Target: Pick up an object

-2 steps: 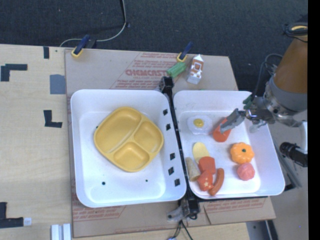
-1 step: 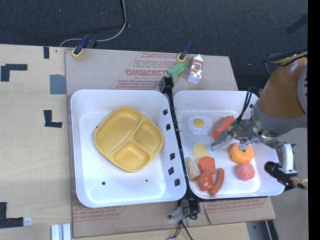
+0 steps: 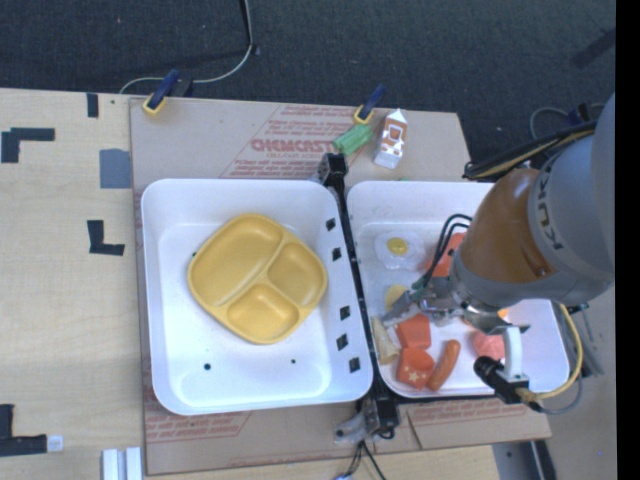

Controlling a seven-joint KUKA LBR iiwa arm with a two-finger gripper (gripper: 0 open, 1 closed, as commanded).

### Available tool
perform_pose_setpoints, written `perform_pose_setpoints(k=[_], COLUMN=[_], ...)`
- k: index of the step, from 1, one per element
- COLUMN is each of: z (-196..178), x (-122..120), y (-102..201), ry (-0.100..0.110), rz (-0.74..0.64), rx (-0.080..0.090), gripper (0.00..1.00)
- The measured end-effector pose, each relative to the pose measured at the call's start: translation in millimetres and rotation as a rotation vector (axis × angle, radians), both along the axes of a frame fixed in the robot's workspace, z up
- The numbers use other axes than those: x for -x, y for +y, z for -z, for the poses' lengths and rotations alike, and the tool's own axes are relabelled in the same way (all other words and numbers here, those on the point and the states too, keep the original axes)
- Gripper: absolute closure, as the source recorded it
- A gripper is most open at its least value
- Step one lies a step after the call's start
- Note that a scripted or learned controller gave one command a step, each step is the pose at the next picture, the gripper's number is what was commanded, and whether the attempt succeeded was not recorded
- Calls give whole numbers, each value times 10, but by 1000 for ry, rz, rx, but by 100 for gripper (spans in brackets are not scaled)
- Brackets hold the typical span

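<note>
My gripper (image 3: 408, 306) hangs low over the left middle of the right bin (image 3: 560, 368), at the end of the grey arm with its orange band (image 3: 500, 238). Right under and around it lie several toy foods: a yellow piece (image 3: 395, 295), an orange-red block (image 3: 415, 332), a strawberry-like piece (image 3: 411, 369), a sausage (image 3: 446, 363) and a tan cracker (image 3: 383, 339). A fried egg (image 3: 398, 249) lies a little farther back. I see nothing clearly held by the gripper. The arm hides the bin's right middle.
The left bin (image 3: 160, 268) holds a yellow divided plate (image 3: 258, 278). A small milk carton (image 3: 391, 136) and a green clamp (image 3: 351, 139) sit on the cardboard behind the bins. A red piece (image 3: 488, 346) lies beside the wrist. Black clips line the wall between the bins.
</note>
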State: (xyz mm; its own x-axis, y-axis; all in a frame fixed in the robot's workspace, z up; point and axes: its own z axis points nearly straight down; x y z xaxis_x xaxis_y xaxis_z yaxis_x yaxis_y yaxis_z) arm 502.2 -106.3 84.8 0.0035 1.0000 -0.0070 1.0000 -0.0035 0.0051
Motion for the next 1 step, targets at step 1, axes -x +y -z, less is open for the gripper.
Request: perform_pose_setpoints(k=[1], z=[-16], x=[169], y=[-56], ry=[-1], rz=[-4], rx=[-6], gripper=[0])
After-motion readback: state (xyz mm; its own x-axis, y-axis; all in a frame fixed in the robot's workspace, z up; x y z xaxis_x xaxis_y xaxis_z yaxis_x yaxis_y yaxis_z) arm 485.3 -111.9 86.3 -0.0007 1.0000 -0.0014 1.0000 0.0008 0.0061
